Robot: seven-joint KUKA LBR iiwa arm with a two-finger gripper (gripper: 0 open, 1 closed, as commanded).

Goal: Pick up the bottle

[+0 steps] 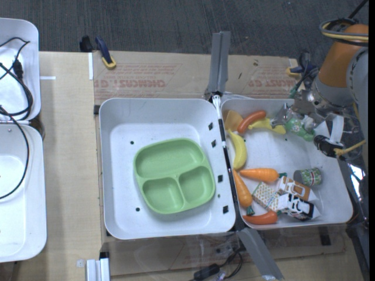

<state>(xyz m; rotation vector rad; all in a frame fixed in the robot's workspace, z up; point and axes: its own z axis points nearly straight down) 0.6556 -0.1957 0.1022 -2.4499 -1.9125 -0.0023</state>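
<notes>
The two-finger gripper (291, 120) hangs low at the right bin's (338, 201) far edge, its fingers clasping a clear green-tinted plastic bottle (302, 126), tilted just above the floor, seemingly for lifting.

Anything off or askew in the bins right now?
Nothing spilled or broken. The green tray sits slightly rotated in the left bin. The right bin is cluttered: banana, carrot and other items lie jumbled together. The gripper is at a green bottle near the far edge.
</notes>
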